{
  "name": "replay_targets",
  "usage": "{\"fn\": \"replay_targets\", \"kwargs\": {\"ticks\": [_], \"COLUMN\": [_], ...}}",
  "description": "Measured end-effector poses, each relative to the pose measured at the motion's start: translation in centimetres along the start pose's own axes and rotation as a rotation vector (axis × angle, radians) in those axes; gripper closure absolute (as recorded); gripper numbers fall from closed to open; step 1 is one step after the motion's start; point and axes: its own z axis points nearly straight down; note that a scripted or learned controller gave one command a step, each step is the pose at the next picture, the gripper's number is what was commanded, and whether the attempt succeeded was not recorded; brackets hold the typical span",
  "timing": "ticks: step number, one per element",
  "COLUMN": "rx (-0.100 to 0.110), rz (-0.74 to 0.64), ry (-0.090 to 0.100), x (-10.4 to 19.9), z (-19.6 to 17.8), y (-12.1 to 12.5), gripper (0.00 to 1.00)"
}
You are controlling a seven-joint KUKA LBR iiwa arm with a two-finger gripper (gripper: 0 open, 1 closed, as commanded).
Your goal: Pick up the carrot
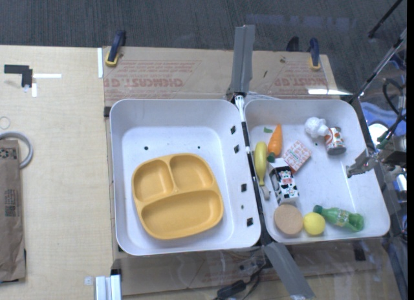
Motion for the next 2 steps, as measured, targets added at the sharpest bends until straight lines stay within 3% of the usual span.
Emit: {"fn": "replay_targets", "kwargs": {"ticks": [2], "rx": [-0.002], "rz": [0.0], "ry": [-0.001], "x": [-0.49], "z": [-1.01], "y": [0.14], "gripper": [0.0]}}
